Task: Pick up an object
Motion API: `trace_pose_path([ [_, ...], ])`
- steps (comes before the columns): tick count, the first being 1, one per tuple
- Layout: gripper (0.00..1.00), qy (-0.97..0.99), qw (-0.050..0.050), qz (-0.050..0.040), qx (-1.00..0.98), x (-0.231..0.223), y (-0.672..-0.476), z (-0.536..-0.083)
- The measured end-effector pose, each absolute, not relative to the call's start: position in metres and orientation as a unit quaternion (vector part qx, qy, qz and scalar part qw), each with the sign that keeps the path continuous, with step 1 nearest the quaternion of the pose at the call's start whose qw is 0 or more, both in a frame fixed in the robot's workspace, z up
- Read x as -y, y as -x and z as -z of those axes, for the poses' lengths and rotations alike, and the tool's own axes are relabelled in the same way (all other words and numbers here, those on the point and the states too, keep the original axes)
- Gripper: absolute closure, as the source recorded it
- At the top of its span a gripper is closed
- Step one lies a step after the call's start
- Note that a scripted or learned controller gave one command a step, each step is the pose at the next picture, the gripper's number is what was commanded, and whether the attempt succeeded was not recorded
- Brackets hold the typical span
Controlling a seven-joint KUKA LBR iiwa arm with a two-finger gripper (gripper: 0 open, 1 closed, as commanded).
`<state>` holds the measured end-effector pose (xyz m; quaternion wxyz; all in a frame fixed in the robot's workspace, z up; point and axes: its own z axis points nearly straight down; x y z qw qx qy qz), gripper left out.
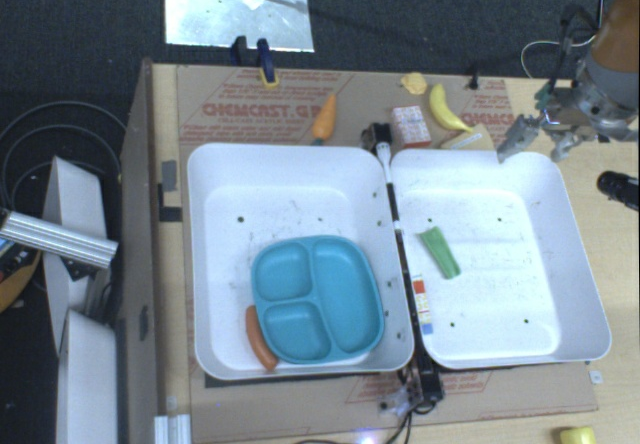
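Camera view, looking down at a slant on the bench. Left white plastic bin (225,192): a blue three-compartment plastic tray (317,298) lies in its near half, and an orange sausage-shaped toy (260,337) rests just beside the tray's left near corner, against the bin's front wall. Behind the bins, on the brown cardboard sheet (250,102), lie an orange carrot-shaped toy (324,117), a small pink-and-white box (411,125) and a yellow toy banana (445,110). Right white plastic bin (520,332): a green oblong block (438,252) lies alone on the floor, left of centre and tilted, well apart from the walls. Upper right: the grey arm's two-finger gripper (535,140) hangs above the far right corner of the right bin, its fingers spread apart with nothing between them, well apart from the green block.
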<state>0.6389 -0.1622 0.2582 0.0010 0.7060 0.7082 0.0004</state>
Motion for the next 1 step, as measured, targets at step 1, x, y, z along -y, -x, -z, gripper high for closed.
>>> trace_pose_path([
  [1,0.0,-0.707,-0.007,0.0034,-0.707,0.1326,-0.5848,-0.1242],
])
